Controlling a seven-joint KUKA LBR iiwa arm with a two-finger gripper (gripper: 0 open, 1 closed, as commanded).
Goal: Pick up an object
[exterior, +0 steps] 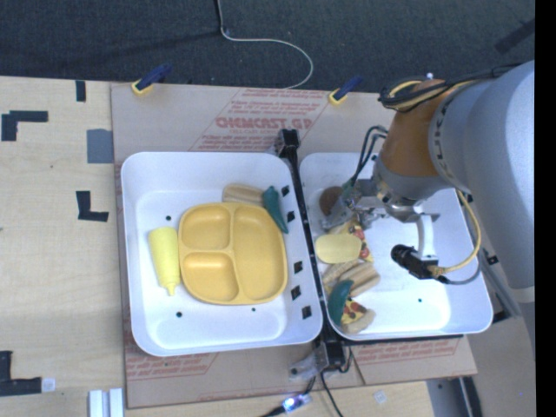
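Arm: grey KUKA arm (486, 137) with an orange band, reaching in from the right over the right bin; its bulk hides much of that bin's upper right corner and runs off the frame edge
Gripper: gripper (354, 211) sits low over the left part of the right bin, above the heap of toy food; its tip is a tangle of dark metal and cable, so the state of the tool cannot be told from this angle, and nothing can be seen held
Right bin: white bin (434, 307), its near and right floor bare
Toy food heap: pale yellow rounded piece (337, 248) just below the gripper; a brown round piece (331, 201) beside the gripper on its left, partly hidden; a bun-like tan piece (354, 276) lower down; a teal-and-red piece (343, 304) near the front wall, possibly a pizza slice, too small to be sure
Left bin: white bin (148, 320) touching the right one along a dark divider
Plate: yellow divided plate (233, 252) in the middle of the left bin
Bottle: yellow squeeze bottle (164, 257) lying just left of the plate
Behind the plate: tan piece (243, 195) and a dark green piece (275, 207), both partly covered by the plate's rim
Bench: cardboard sheet (252, 120) under both bins, red print only partly legible
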